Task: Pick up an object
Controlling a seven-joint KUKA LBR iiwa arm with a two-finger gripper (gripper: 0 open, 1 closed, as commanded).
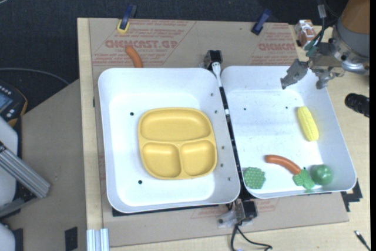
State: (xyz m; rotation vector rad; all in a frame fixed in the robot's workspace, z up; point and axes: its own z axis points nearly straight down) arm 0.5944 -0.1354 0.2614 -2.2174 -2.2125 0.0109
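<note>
While our grey arm reaches in from the right, we see its two-finger gripper [306, 78] hanging with fingers spread apart (nothing between them) over the right white bin's [258, 76] far edge. Our yellow plastic corn cob [308, 123] lies near, below the fingers, untouched.
</note>
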